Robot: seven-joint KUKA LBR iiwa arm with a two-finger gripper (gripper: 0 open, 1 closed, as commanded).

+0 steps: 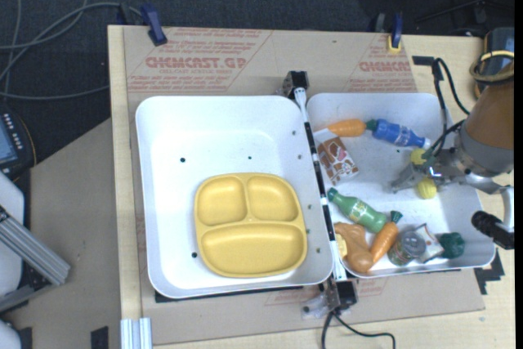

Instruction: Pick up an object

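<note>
Near edge, right bin: we count a cluster of toys at its front wall — one orange carrot, one tan piece beside it, one round tin-like item and one dark green piece.
Left bin: one yellow divided plate, three compartments.
Other items, right bin: one green bottle, one blue bottle, one orange piece at the far wall, one printed packet, one yellow ball. Two bottles in all.
End effector: low over the right bin's middle, just beside the yellow ball; we cannot tell its state, and we see nothing held.
Likely target: the yellow ball, nearest the end effector.
Handling, our judgement: small, light, probably hard plastic; round, so apt to roll or squirt out. Take it across its widest part, centred.
Alternative: green bottle, stiff, gripped across the body.
Tabletop: brown printed board under both bins.
</note>
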